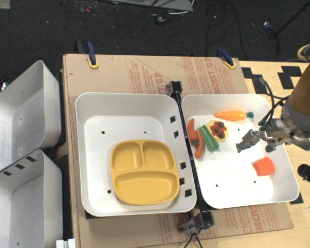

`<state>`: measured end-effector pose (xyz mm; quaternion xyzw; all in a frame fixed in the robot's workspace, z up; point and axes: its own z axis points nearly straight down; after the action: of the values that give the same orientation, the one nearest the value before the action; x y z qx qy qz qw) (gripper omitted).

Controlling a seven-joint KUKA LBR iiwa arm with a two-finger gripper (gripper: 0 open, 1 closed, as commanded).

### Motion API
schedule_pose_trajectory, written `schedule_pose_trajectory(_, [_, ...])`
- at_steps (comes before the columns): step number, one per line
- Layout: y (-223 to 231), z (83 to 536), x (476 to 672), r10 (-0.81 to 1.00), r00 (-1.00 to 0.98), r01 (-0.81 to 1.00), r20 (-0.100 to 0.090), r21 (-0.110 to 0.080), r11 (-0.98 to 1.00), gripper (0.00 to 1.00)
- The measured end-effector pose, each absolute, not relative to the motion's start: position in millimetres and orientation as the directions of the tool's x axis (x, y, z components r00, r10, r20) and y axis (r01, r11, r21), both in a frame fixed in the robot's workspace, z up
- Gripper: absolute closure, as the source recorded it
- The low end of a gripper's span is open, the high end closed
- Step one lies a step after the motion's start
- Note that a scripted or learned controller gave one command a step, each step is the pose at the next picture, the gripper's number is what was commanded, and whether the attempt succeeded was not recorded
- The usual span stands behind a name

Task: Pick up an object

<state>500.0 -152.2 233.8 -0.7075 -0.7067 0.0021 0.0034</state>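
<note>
Left white bin (pixel 90 112), centre-left of frame: one yellow plastic divided plate (pixel 143 172), three compartments, lying flat toward the bin's lower half.

Right white bin (pixel 284 190), centre-right of frame: several small toy items.
- Orange plastic carrot (pixel 230 115) with a green tip, lying roughly level near the bin's upper edge.
- Red sausage-shaped piece (pixel 196 137), long and narrow, close to the bin's left wall, running top to bottom.
- Green stick-shaped block (pixel 208 137), tilted, just beside the red piece on its right.
- Small yellow round toy with dark and red spots (pixel 218 129), touching the green block's upper end, below the carrot.
- Orange block (pixel 264 166), lower right of the bin, well apart from the other items.

Grey arm with orange-brown band (pixel 302 105), entering from the right edge of frame. Dark two-finger end effector (pixel 258 140) over the right bin, between the spotted toy and the orange block, above and left of the orange block. Fingers apart (one (pixel 246 140) reaching left, the other (pixel 274 142) nearer the wrist), nothing between them.

Brown cardboard-covered table (pixel 129 68) beneath both bins, clamped at the top with two blue-and-yellow clips (pixel 92 56). Two further white tubs (pixel 23 107) stacked at the left edge of frame.
</note>
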Motion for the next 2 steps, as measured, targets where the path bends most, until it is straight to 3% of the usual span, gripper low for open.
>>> schedule_pose_trajectory(1, [-152.1,237.0,501.7,1.0,-0.001,1.0,0.0,-0.001,0.001,0.0])
schedule_pose_trajectory(2, [-154.3,193.4,499.6,1.0,0.002,1.0,0.001,-0.005,-0.002,0.0])
